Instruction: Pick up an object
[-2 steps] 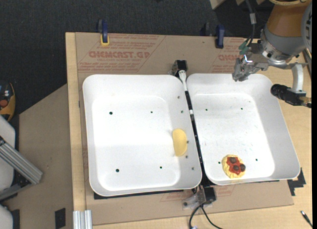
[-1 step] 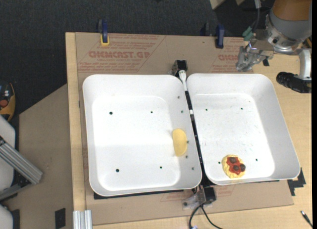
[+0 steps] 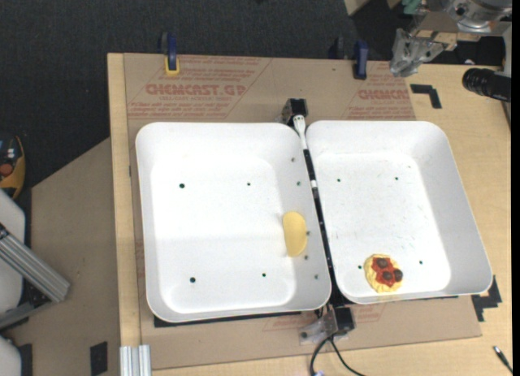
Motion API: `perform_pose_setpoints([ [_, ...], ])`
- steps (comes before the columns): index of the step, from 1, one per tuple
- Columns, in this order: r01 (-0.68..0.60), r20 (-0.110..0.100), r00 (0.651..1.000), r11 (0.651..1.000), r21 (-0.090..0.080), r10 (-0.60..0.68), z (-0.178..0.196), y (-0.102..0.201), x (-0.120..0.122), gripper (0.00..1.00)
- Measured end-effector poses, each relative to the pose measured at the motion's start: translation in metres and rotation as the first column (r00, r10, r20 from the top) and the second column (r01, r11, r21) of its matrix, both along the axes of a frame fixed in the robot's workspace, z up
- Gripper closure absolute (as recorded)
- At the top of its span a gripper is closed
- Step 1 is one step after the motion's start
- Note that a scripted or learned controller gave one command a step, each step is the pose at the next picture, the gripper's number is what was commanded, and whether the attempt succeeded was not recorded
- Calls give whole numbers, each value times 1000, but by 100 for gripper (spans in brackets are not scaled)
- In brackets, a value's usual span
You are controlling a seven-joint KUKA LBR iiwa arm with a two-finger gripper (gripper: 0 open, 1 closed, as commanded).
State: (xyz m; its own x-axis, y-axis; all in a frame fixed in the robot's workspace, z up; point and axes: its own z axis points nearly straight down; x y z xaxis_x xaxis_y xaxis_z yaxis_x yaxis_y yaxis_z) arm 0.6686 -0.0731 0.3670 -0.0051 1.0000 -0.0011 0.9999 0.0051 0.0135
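A yellow oblong object (image 3: 295,233) lies in the left bin (image 3: 162,155), close to its right wall. A small round yellow piece with red and dark toppings (image 3: 383,273) rests in the right bin (image 3: 443,163), near its front edge. My gripper (image 3: 409,56) hangs at the top right, beyond the far edge of the right bin and well away from both objects. Nothing shows between its fingers.
Two blue clamps (image 3: 170,48) (image 3: 361,58) hold the brown board at its far edge. A black clip (image 3: 294,110) sits where the bins meet at the back. A metal rail (image 3: 32,269) lies at the lower left.
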Motion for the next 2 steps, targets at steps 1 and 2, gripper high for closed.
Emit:
perform_pose_setpoints([
  [1,-3,-23,1000,1000,5,3,-90,82,-3,100],
  [2,-1,-2,1000,1000,3,1,-3,118,-1,100],
])
